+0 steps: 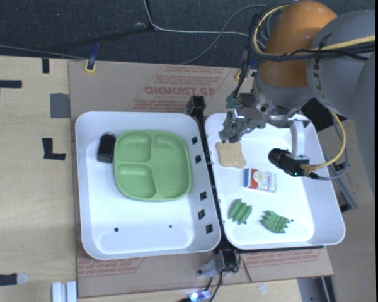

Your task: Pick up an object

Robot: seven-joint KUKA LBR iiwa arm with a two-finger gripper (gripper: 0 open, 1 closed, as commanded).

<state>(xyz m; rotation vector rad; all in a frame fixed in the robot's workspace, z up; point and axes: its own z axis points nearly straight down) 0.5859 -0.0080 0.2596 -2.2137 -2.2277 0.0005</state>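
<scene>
Two white bins sit side by side on the worktop (25,168), laid over a sheet of brown cardboard (170,87). The left bin (91,231) carries a green divided plate (153,165) with three compartments, and a small black block (106,148) lies just beside the plate's left edge, touching or nearly touching it.

My arm (327,49) comes in from the right, its orange band bulging above the wrist, and my jaws (232,133) hang over the upper left corner of the right bin (324,225), close to the divider between the bins. From this angle I cannot tell whether they are spread or pressed together; nothing is visibly caught between them.

Right under my jaws lies a tan, flat piece like a slice of bread (231,155), resting on the bin floor; its upper edge meets my fingertips in the view, though I cannot say if there is real contact. Just beside it, toward the right and a little nearer the front, lies a small white card box (259,180) with blue and red print. Near the front of the bin lie two green things: a bunch of pods (240,211) and, to its right, a leafy green lump (275,221), apart from each other. A black cylinder (288,162) on my wrist juts out over the bin's right half.
</scene>
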